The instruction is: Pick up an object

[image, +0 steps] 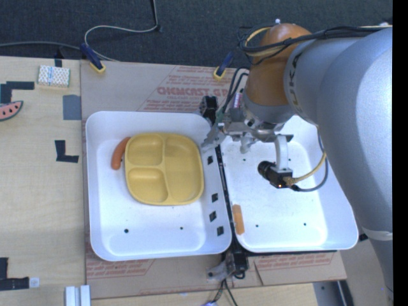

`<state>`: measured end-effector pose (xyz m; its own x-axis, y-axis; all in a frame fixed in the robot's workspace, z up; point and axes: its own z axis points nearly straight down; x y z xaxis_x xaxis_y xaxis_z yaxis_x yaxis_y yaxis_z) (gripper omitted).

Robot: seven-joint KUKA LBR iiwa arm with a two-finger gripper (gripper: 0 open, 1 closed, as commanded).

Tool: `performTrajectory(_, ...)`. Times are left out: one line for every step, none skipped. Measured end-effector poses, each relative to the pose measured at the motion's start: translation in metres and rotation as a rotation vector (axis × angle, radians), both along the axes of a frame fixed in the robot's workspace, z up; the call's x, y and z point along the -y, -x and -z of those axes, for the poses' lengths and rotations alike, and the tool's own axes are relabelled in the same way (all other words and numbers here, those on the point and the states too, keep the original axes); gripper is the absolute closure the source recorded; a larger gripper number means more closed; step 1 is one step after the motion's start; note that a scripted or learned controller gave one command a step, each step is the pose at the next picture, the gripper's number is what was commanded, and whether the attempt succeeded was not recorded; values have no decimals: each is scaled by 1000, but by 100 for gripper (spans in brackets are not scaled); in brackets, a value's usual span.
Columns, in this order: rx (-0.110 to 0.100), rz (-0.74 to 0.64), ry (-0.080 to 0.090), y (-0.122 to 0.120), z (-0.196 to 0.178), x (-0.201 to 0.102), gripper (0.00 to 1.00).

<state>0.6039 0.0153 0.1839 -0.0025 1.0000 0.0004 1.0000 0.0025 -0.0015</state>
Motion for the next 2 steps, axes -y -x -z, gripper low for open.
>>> performTrajectory(4, 2, 3, -29, -92, 46, 0)
performTrajectory(0, 1, 4, -29, -101, 45, 100)
